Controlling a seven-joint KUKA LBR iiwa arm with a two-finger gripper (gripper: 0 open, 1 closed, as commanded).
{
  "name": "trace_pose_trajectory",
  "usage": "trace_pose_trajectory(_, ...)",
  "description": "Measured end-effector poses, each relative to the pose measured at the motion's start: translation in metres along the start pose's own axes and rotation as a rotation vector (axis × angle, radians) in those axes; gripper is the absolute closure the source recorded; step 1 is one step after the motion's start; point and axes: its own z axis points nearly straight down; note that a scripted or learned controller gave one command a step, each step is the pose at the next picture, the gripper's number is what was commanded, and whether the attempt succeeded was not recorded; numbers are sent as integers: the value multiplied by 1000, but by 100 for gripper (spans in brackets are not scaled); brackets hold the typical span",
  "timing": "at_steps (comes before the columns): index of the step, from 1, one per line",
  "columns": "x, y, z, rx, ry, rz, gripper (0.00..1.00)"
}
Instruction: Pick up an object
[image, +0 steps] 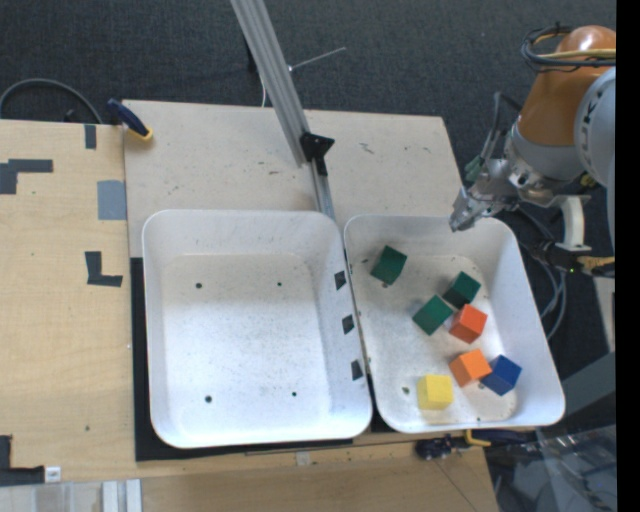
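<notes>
Lying scattered: small matte cubes (433, 314)

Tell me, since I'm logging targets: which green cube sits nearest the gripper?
The lone green cube at the right bin's far-left part; the other two touch each other further from the gripper.

Arm (565, 100) bent in from right, orange band up; gripper (466, 215) angled down-left.

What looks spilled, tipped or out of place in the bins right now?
Nothing stands out. All seven blocks sit inside the right bin, including the yellow block and blue block near its front. The claw hangs over that bin's back rim.
</notes>
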Motion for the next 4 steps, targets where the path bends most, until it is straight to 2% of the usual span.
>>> trace_pose_trajectory(1,59,13,-3,5,3,-5,100)
trace_pose_trajectory(2,116,15,5,7,3,-5,100)
trace_pose_trajectory(3,166,12,9,8,3,-5,100)
trace_pose_trajectory(4,219,8,-7,5,3,-6,100)
